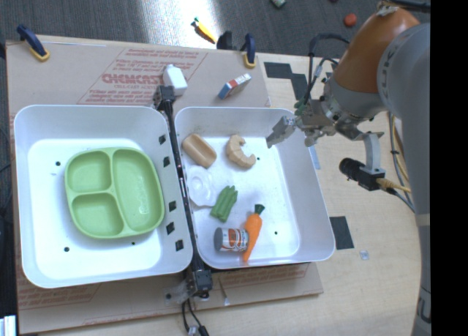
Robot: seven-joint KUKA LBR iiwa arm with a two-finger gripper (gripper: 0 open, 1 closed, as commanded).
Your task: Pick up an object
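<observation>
Red print runs across the cardboard sheet (pixel 110 71) under the bins; its biggest line looks like "CHEMCAST", though the smaller lines around it are too fine to read. The small can (pixel 232 239) carries a label, but its lettering is illegible.
</observation>
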